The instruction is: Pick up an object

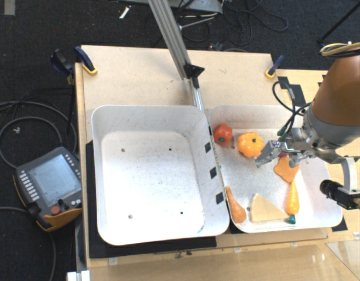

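Note:
The right bin (320, 218) holds several toy foods. A red tomato-like piece (223, 134) lies near its left wall, with an orange pumpkin (249, 144) just to its right. An orange flat piece (285, 171), a carrot (292, 198), a pale cheese wedge (266, 209) and an orange squash-like piece (236, 205) lie toward the front. My gripper (271, 153) hangs low over the bin, right beside the pumpkin's right side and above the flat orange piece. Nothing shows as held in it.
The left bin (103, 174) sits alongside, its right wall meeting the right bin. A slanted metal pole (171, 31) reaches down to the bins' back junction. A teach pendant (48, 183) lies left of the bench. Clamps mark the bench's back corners.

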{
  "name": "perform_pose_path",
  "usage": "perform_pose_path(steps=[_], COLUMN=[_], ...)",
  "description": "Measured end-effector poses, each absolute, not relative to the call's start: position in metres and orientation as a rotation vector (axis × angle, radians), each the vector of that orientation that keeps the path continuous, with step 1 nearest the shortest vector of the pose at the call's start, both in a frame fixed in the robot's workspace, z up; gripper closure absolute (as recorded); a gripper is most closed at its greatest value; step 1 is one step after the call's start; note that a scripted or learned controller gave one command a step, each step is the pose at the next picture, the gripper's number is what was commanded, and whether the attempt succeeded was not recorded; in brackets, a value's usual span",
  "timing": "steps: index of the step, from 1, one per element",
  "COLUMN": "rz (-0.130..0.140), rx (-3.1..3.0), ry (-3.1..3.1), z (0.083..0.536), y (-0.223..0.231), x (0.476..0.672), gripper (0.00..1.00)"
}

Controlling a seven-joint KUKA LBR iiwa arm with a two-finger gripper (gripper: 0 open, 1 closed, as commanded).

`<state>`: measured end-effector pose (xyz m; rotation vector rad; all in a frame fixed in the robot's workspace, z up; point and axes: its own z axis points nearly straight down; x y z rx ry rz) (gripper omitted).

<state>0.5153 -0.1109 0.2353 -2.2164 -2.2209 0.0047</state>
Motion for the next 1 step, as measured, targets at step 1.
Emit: perform_pose_path(steps=[1], rz=[0.001], rx=[-2.222], ry=[-2.221], z=[0.2375], y=[-0.111], x=[0.5161], gripper=[0.0])
